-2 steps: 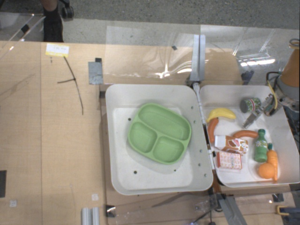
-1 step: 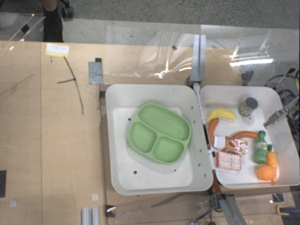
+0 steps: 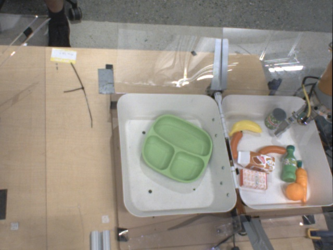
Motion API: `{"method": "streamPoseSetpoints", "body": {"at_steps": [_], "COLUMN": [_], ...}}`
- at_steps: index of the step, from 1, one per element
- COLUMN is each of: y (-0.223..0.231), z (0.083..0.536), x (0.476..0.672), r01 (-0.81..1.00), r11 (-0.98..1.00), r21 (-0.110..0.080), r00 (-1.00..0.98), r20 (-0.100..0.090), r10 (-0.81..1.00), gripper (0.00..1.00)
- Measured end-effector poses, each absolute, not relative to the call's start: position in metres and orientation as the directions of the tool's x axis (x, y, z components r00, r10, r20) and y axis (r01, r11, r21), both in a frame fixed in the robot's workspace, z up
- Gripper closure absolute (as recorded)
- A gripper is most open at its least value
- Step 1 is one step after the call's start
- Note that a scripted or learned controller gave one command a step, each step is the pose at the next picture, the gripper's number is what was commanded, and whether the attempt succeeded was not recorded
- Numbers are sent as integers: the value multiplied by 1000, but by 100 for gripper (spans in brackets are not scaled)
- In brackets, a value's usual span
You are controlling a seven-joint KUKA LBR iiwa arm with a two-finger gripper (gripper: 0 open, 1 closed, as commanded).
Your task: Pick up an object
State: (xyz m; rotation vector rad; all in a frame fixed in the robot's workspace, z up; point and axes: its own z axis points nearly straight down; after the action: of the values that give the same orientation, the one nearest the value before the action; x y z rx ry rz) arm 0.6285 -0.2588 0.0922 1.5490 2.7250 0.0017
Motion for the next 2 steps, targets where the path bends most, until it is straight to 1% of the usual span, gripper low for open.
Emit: {"method": "streamPoseSetpoints", "body": {"at_steps": [1, 2], "y": [-235, -242], "z": [94, 93], "x": [641, 664], "r01": [999, 998], "r11": [34, 59], "r21": [8, -10], "r00": [-34, -58], "r20": [-4, 13], "r10": [999, 998], "gripper": [0, 0]}}
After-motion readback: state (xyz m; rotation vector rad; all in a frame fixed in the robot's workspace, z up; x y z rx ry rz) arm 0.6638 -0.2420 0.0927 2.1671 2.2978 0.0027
